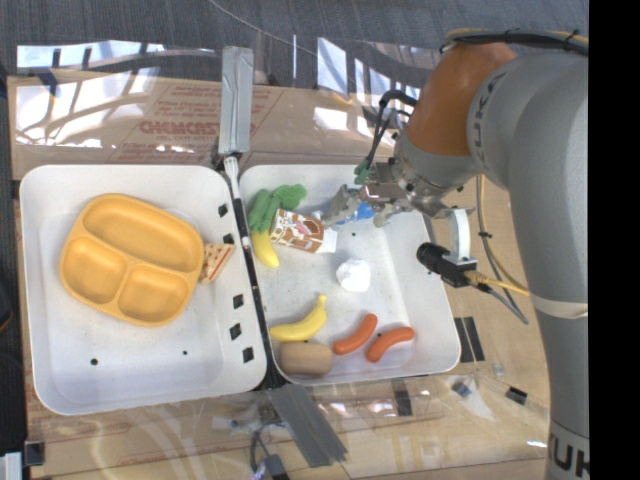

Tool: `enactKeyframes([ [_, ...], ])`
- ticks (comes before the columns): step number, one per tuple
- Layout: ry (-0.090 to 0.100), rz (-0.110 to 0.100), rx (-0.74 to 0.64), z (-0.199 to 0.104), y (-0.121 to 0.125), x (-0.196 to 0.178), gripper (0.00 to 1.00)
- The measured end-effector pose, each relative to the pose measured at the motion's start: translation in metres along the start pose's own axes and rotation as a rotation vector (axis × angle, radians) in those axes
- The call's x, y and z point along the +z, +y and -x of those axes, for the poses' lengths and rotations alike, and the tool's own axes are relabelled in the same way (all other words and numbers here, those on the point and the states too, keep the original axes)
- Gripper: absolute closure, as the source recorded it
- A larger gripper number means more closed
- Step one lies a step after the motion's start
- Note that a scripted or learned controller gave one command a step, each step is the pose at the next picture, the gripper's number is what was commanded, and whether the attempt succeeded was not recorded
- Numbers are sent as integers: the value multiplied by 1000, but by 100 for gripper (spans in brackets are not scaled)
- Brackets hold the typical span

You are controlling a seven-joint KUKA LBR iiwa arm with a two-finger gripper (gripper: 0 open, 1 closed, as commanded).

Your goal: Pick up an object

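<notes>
My gripper [343, 208] hangs low over the upper middle of the right bin [425, 268], reaching in from the right. Its tip is just right of a small brown and white carton [299, 232] that lies flat. A small blue item [365, 211] shows right beside the gripper's body; I cannot tell whether it is held. A green leafy toy [270, 206] and a short yellow piece [264, 249] lie left of the carton. A white lump [353, 275] sits below the gripper.
Along the right bin's front lie a banana [304, 324], a brown potato [305, 358] and two orange sausages [356, 334] [390, 342]. The left bin [60, 368] holds a yellow divided tray [130, 258] and a small cracker-like piece [216, 261]. A black cable fitting [445, 264] overhangs the right rim.
</notes>
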State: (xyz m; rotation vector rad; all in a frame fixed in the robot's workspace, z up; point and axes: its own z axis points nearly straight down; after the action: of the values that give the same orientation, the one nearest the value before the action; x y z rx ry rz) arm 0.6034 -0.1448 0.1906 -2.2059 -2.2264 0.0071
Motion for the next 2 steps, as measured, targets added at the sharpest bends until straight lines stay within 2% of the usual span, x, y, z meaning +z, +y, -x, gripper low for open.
enactKeyframes([
  [1, -1, 4, -168, -34, 0, 101, 0],
  [2, -7, 5, -177, -43, 26, 100, 0],
])
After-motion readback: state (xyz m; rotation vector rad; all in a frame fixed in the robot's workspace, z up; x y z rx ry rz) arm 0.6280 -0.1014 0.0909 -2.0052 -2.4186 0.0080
